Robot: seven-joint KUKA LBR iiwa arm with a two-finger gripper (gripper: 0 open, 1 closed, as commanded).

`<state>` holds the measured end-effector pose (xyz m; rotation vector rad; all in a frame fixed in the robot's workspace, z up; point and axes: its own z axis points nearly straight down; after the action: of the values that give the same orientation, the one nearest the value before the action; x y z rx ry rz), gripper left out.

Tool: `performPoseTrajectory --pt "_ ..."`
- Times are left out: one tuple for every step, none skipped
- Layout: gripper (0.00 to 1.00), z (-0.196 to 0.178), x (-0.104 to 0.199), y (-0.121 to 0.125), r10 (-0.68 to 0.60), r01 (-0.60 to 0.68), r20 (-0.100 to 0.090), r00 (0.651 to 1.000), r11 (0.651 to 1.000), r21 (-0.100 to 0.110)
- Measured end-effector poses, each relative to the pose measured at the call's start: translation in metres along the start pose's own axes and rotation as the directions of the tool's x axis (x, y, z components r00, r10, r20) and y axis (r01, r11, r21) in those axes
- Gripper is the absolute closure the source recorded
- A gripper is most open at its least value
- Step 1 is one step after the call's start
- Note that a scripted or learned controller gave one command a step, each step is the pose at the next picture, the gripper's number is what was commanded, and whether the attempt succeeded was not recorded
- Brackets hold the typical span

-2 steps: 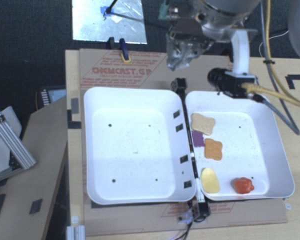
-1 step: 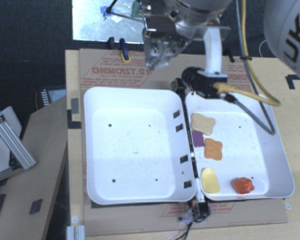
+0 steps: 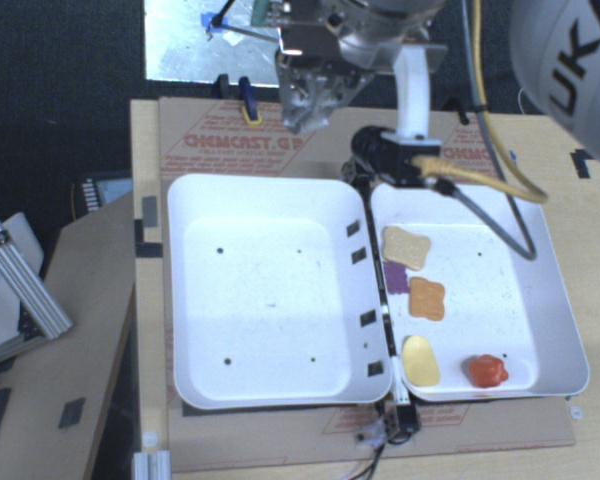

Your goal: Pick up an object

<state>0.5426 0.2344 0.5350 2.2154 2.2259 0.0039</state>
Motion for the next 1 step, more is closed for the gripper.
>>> performPoseTrajectory --pt "1.0 -0.0011 -0.071 -0.043 0.009 -0.009 0.001 1.0 1.0 0.001"
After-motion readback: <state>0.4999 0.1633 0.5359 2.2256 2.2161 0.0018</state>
